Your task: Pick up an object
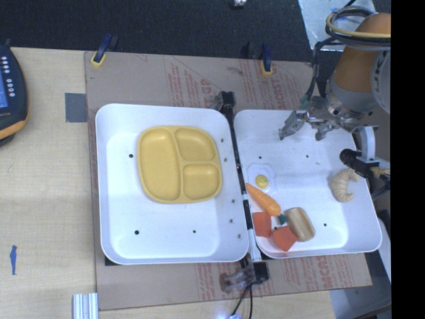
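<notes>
At the far left we see a dark device with an orange edge lying on the wooden bench. A brown cardboard sheet covers the middle of the bench, and blue clamps hold its far edge. On this sheet stand two shallow bins of smooth white plastic with rounded corners.

In the left bin we see a yellow plate, matte, with three compartments, lying flat in the far half of the bin.

In the right bin the objects lie mostly at the near left side. A small fried egg toy, white with a yellow centre, is close to the wall between the bins. Just in front of it lies a long orange carrot, tapered, and then two red-orange blocks in the near corner. A tan bread roll, oval and glossy, touches these blocks. Well apart, near the right wall, lies a pale croissant, curved and ribbed.

The grey arm with its orange band comes in from the right and bends down over the far part of the right bin. The pincer is there, above bare white floor, its two thin metal fingers spread wide apart with nothing between them. It is well apart from all the toys; the croissant is the nearest one.
</notes>
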Controlling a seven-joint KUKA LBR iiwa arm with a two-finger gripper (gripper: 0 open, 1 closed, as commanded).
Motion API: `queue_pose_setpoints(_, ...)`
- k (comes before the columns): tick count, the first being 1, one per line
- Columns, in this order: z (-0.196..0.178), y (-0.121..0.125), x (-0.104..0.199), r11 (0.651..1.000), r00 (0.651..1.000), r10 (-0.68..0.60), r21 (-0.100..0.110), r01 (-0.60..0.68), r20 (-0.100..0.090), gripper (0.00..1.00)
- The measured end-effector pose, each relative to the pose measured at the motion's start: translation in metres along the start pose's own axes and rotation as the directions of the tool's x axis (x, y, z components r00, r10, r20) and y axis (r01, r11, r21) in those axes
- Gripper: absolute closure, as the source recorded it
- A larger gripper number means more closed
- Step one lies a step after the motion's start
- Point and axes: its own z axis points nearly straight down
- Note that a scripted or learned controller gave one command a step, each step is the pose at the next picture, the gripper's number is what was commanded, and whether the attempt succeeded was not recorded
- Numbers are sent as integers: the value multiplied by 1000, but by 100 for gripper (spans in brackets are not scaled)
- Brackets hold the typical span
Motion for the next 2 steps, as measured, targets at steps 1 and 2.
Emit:
queue_pose_setpoints(1,-36,-88,99,1000,1000,-13,14,13,-10,0)
queue_pose_setpoints(2,-33,-170,87,1000,1000,-3,17,3,-8,0)
